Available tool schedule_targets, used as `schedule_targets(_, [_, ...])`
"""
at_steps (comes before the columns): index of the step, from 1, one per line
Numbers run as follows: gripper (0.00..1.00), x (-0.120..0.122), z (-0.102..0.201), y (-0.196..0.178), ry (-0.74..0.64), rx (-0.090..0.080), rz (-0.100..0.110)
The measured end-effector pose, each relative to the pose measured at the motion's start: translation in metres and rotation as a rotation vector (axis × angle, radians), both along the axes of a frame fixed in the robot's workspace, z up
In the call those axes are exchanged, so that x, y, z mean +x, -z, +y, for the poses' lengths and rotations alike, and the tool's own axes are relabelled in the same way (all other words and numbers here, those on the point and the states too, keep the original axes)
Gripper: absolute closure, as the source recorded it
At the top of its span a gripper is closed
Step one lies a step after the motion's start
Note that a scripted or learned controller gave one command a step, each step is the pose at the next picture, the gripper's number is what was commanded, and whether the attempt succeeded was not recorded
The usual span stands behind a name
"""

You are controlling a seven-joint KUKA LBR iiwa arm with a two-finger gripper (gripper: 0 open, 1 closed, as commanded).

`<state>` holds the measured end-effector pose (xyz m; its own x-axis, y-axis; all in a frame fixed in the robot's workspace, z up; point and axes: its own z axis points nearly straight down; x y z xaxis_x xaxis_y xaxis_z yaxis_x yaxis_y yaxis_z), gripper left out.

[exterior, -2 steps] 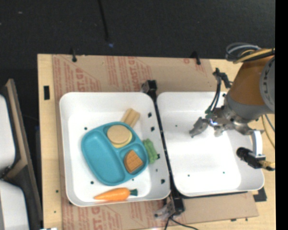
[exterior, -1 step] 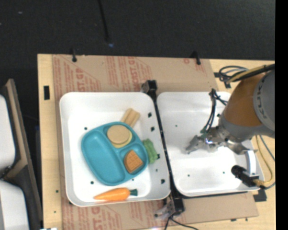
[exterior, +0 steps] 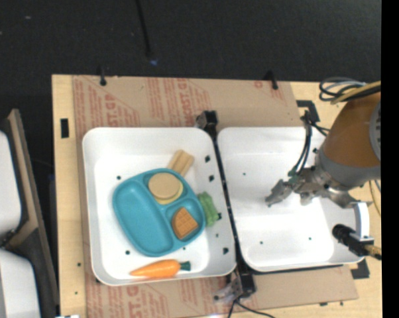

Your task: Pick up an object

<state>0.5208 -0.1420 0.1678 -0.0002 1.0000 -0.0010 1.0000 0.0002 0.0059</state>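
My gripper point(exterior: 289, 198) hangs over the right bin point(exterior: 266, 250), left of that bin's middle, with its fingers spread open and nothing between them. All the objects lie in the left bin point(exterior: 100, 158). A blue divided tray point(exterior: 143, 220) holds a round tan disc point(exterior: 165, 186) and a brown waffle-like piece point(exterior: 184, 223). A tan wooden block point(exterior: 181, 161) leans at the tray's upper edge. A small green piece point(exterior: 209, 208) sits at the tray's right edge. An orange carrot point(exterior: 160, 268) lies near the bin's front wall.
A black divider point(exterior: 221, 177) with clamps runs between the two bins. The arm's orange band point(exterior: 348, 134) and cables point(exterior: 335, 88) stand at the right. Cardboard point(exterior: 153, 101) lines the bench behind the bins. White containers point(exterior: 0, 177) sit at the far left.
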Motion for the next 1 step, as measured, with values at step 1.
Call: schedule_targets(1, [0.0, 0.0249, 0.0284, 0.07, -0.079, 0.002, 0.01])
